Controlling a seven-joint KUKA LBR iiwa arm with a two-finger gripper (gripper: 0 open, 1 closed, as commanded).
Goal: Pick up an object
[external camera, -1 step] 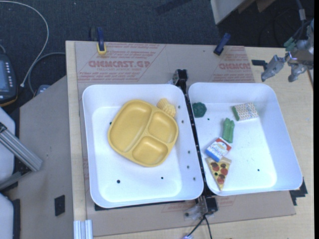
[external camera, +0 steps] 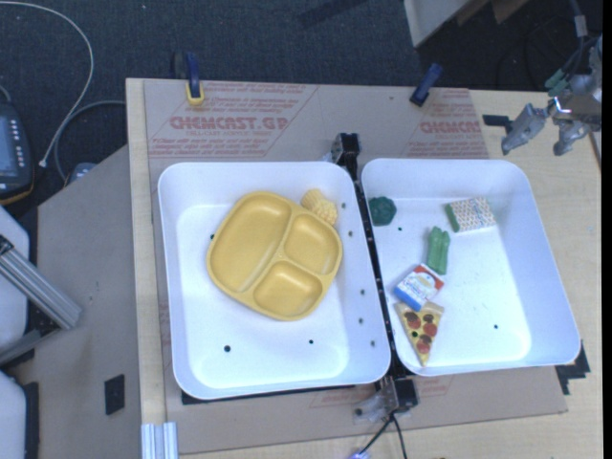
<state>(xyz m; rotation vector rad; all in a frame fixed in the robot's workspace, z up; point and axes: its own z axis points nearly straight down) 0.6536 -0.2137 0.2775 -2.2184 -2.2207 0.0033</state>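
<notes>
Camera view: one slanted look down on the worktop (external camera: 96,285) and both bins.
Gripper (external camera: 547,130): high at the worktop's far right corner, beyond the right bin's (external camera: 535,285) far rim, above bare worktop and well apart from every object.
Jaws: two prongs point down and look spread apart, with nothing between them.
Left bin (external camera: 258,361): holds a yellow divided plate (external camera: 275,254) near its middle; a small yellow corn toy (external camera: 320,206) touches the plate's far edge.
Right bin, near its left wall: dark green lump (external camera: 382,209) at the far end, green pickle-like piece (external camera: 438,250), small blue and red packet (external camera: 418,286), pizza slice toy (external camera: 421,325) at the near end.
Right bin, far side: speckled block (external camera: 469,214), just beside the pickle piece.
Likely target: the speckled block, closest to the gripper and clear on most sides.
Handling, as a judgement: light, stiff, probably foam or plastic, not fragile; best taken across its short sides.
Risk: the flat pizza slice and the packet lie low and may slip.
</notes>
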